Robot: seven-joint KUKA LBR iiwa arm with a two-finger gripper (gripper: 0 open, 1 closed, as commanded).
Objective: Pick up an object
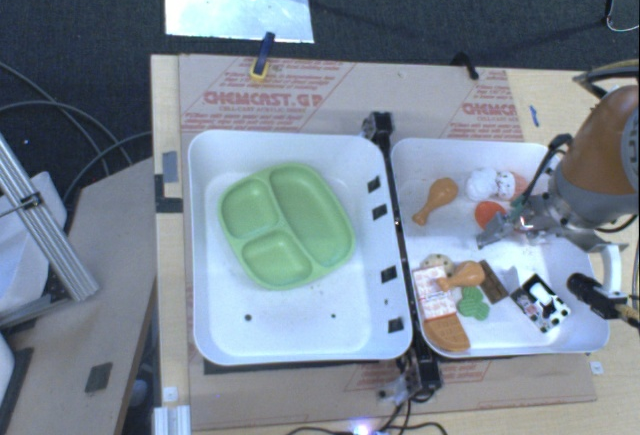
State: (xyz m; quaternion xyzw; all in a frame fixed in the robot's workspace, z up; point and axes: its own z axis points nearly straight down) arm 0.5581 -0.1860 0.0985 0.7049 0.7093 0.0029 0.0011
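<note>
— How many bins (300, 148) are on the surface (330, 88)?

— Two shallow white plastic ones, side by side. The left one carries a single pale green plastic plate with three compartments (286, 224), lying flat near the middle.

— And the right bin (455, 158)?

— It has a heap of small toys. I count two tan plastic drumsticks: one (435, 199) up near the top left, another (462, 275) lower down. Between them and the arm sit a white and orange round toy (492, 184) and a flat red-orange piece (489, 213). Along the bottom lie a printed red and white packet (432, 293), a green leafy toy (472, 303), a tan bread-shaped piece (451, 332) and a black and white block (541, 303).

— Where's the gripper (497, 235)?

— Low over the right bin, just beside the red-orange piece. The grey wrist crowds over it, so I cannot tell whether it is clenched or released. Nothing shows between its tips.
</note>
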